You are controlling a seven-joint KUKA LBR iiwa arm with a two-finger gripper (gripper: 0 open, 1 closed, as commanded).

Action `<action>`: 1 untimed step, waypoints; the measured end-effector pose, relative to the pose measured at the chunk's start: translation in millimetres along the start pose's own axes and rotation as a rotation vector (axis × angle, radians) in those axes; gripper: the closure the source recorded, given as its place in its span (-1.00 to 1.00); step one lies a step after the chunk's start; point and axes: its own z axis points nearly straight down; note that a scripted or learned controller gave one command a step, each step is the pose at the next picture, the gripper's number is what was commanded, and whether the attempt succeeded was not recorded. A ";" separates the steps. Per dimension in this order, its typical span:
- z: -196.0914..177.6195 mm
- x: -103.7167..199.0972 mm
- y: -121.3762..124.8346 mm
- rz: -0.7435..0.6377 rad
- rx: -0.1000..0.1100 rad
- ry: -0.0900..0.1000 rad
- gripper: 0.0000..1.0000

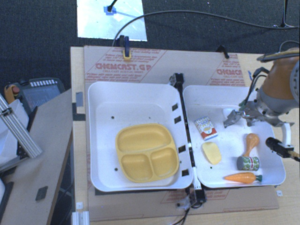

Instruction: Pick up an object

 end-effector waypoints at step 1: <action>30.9 0.5 0.5 0.001 0.000 0.001 -1.00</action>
